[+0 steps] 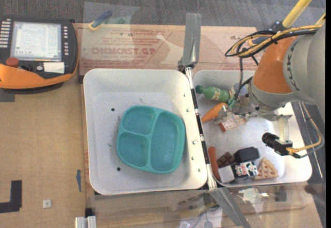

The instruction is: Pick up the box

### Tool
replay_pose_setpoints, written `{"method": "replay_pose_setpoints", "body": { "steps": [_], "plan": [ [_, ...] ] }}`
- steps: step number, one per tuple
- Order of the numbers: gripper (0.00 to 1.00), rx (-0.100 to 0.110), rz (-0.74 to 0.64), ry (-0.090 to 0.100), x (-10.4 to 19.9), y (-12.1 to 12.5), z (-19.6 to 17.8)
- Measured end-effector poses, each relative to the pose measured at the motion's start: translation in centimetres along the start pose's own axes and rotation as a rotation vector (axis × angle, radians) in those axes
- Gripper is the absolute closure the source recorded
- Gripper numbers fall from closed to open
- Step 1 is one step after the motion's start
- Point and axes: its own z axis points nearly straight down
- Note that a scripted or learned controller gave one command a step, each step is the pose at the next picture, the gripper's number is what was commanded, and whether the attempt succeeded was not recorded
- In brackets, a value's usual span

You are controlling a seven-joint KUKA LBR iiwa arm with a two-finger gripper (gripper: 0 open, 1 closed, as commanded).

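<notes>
Box [231, 123]: a small, flat red-and-white carton lying tilted in the right bin [302, 167], beside the orange carrot [213, 113] and below the green bottle [214, 92]. Its long axis runs left-low to right-high. My gripper [243, 110] sits just above and right of it, very close; whether it's gripping anything I cannot tell. Further down lie a black box [246, 154], chocolate bar [225, 160] and pizza slice [268, 168]. A glossy teal divided plate [151, 139] rests in the left bin [98, 118].
</notes>
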Motion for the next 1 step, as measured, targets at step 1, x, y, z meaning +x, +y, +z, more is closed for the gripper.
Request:
{"method": "replay_pose_setpoints", "body": {
  "steps": [1],
  "plan": [
    [1.0,0.0,-0.002,-0.001,0.09,0.05,-0.98]
  ]
}}
